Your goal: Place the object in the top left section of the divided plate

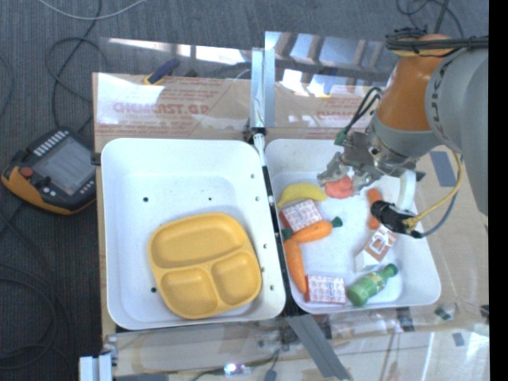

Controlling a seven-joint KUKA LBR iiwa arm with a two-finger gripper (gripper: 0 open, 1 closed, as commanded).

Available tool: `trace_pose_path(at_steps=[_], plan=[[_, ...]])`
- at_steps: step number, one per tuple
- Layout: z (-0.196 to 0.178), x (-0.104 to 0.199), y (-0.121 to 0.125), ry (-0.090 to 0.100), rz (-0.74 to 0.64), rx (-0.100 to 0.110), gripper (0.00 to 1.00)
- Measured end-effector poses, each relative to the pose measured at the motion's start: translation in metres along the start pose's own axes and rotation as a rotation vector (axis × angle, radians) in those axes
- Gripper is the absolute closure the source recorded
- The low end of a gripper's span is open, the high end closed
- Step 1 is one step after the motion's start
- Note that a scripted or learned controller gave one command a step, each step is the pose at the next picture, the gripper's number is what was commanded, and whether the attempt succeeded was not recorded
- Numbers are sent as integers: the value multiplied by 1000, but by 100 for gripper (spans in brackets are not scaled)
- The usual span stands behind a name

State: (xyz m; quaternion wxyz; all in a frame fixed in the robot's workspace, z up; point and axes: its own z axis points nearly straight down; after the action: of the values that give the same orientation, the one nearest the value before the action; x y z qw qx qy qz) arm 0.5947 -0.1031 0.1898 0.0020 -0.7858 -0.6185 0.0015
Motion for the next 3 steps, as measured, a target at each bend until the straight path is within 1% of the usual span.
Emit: trace_pose_path(at_steps=[1, 2, 3], plan=[[-11, 53, -52, 1, 41, 0, 100], [7, 96, -110, -3, 288, -4, 100], [8, 138, -148, -1, -29, -1, 100]])
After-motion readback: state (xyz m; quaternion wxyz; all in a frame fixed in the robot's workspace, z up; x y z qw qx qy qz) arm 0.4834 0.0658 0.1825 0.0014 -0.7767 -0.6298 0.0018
